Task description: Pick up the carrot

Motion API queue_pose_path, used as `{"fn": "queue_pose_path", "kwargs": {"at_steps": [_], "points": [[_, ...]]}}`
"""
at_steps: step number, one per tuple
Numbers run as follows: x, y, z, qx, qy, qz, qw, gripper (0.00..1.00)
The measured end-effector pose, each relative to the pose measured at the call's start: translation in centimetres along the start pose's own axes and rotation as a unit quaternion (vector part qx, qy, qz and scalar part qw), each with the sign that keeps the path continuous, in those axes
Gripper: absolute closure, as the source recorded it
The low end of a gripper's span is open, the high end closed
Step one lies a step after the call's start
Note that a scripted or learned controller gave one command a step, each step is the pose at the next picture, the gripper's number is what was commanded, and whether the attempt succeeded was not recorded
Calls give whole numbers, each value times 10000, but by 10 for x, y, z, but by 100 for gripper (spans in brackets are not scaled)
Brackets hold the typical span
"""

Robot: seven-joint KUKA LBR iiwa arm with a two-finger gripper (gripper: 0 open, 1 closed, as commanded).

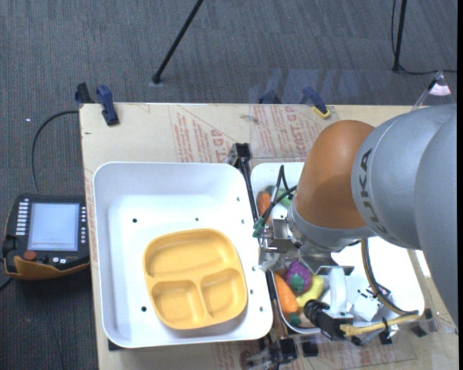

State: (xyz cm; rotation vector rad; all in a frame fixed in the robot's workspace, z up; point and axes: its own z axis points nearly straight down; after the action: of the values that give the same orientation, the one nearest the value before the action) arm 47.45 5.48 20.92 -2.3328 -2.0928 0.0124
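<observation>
An orange carrot (285, 294) lies at the near left corner of the right bin (287, 168), close to the wall between the two bins. A second orange piece (264, 203) pokes out farther back along the same wall. My gripper (275, 251) hangs low over the left part of the right bin, just behind the carrot. Its lower end is mostly hidden under the big orange-banded wrist (336, 183). Nothing can be seen held in it.
A purple item (297, 274) and a yellow item (316, 288) crowd right beside the carrot. The left bin (116, 206) holds a yellow divided plate (194, 277). A teach pendant (48, 234) lies on the floor, off the bench to the left. Clamps (106, 103) sit at the far edge.
</observation>
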Motion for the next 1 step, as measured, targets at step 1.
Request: {"fn": "queue_pose_path", "kwargs": {"at_steps": [1], "points": [[5, -1, 13, -3, -1, 1599, 9871, 100]]}}
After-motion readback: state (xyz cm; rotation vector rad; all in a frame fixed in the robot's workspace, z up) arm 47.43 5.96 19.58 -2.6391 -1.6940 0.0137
